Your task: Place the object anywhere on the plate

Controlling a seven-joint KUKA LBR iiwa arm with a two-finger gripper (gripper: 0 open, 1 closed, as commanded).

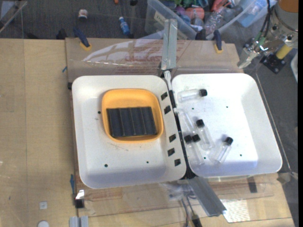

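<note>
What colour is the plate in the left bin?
The plate is orange-yellow, with a dark ribbed insert lying in it; the camera view shows it clearly.

The arm (288, 4) is cut off by the top right corner so its hand cannot be made out, the clear vials (202, 135) blur into the white right bin (246, 122), and the tub of toys (203, 4) runs past the top edge.
</note>
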